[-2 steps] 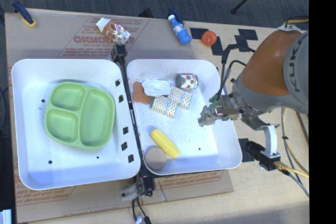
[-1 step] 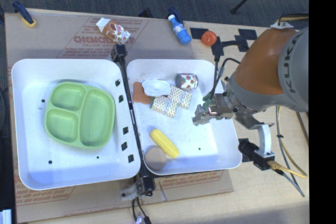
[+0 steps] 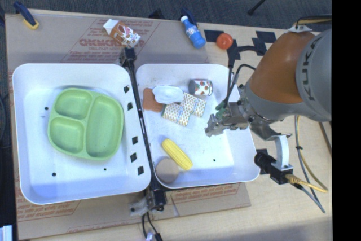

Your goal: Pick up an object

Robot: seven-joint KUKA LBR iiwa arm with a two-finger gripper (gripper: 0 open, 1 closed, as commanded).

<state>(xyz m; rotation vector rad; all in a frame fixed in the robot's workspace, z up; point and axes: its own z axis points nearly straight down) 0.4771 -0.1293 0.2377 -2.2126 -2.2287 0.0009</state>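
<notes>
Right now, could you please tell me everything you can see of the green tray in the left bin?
The green tray is a light green, plastic-looking divided plate with rounded corners and three compartments: two smaller ones on the camera view's left, one long one on its right. Nothing lies in them. It rests flat, slightly turned, on the floor of the left bin, clear of the walls, with nothing touching it but the bin.

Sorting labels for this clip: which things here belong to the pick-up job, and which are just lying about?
Job: gripper, yellow corn, patterned packet, small can, brown round piece, right bin.
Lying about: green divided plate, blue bottle, orange ball.
</notes>
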